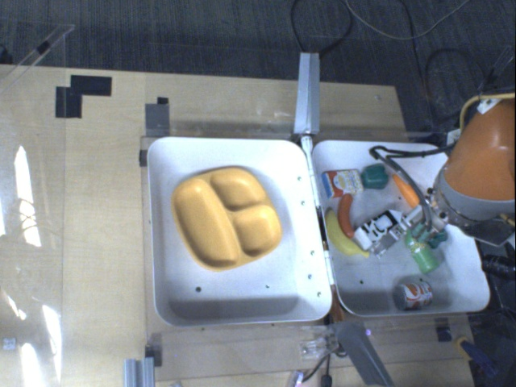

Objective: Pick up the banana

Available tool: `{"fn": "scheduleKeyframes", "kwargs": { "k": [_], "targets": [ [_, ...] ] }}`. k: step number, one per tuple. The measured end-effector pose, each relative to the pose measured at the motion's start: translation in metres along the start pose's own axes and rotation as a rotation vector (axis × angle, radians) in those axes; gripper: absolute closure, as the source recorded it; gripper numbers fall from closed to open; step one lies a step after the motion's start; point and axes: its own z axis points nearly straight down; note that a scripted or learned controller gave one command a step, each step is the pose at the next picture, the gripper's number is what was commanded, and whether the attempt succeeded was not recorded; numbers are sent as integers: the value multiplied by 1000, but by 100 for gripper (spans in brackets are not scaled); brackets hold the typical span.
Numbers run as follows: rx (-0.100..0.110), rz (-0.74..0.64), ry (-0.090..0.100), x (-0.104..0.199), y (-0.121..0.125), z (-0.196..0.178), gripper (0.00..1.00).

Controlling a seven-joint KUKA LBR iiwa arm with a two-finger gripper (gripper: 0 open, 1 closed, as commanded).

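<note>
The banana lies near the left wall of the right bin, just beside a red sausage-shaped toy, while the claw (its opening too unclear to tell) hovers just beside it.

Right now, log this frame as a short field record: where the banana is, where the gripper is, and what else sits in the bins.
banana: right bin, near its left wall, lying flat
gripper: low over the right bin, just right of the banana; grasp on banana not visible
beside banana: red sausage-shaped item touching its upper side
other right-bin items: can, green bottle, small carton, teal block
left bin: yellow three-compartment tray
task status: banana not lifted
</note>
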Motion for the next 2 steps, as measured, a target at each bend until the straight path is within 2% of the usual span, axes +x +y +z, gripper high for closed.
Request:
{"fn": "scheduleKeyframes", "kwargs": {
  "k": [1, 2],
  "targets": [
    [-13, -153, -25, 4, 22, 68, 0],
    [-34, 45, -29, 4, 25, 72, 0]
  ]
}}
